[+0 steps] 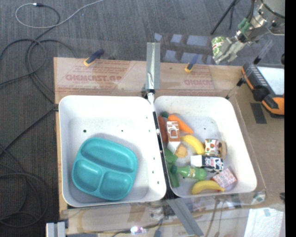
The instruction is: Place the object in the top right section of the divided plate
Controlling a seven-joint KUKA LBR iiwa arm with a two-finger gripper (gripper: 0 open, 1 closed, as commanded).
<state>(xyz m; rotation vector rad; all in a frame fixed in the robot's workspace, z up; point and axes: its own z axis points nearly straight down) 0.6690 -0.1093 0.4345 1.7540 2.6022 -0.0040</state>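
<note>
The top edge cuts off the grey robot arm [269, 10], the small green-and-white object [218, 45] at its gripper [227, 52] is too blurred to identify, and a red-and-white carton [173, 131] half hides an orange toy carrot [184, 125].

We see the divided plate [105, 168] lying in the left bin [92, 104], lower left of the frame; toy foods [196, 159] fill the right bin's [217, 107] middle.

The arm [269, 10] slants in from the upper right corner, its tool [225, 49] high up, angled down-left.
</note>
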